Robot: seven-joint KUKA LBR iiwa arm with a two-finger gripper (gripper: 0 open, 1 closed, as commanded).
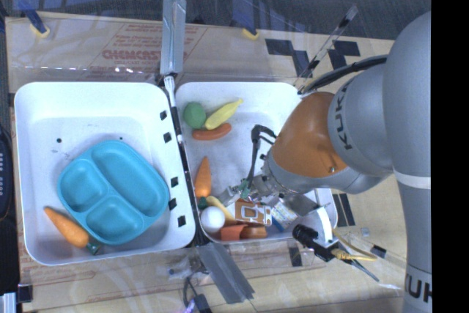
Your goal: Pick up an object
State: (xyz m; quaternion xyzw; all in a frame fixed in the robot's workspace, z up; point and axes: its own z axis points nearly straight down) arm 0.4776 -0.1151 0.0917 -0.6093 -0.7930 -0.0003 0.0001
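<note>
My gripper (253, 207) is low in the front of the right bin (242, 95), under the orange band of the arm. It hangs close over a cluster of toy food: a white egg (212, 218), a red sausage (242, 232) and a thin yellow piece (218, 204). An orange carrot (203, 177) lies just left of the gripper. Farther back in the same bin sit a green ball (194, 114), a yellow corn cob (223, 112) and a second red sausage (211, 133). The wrist hides the bin's right part.
The left bin (44, 106) holds a blue divided plate (113, 190) and an orange carrot (66, 226) at its front left corner. A metal divider bar (173, 33) stands between the bins at the back.
</note>
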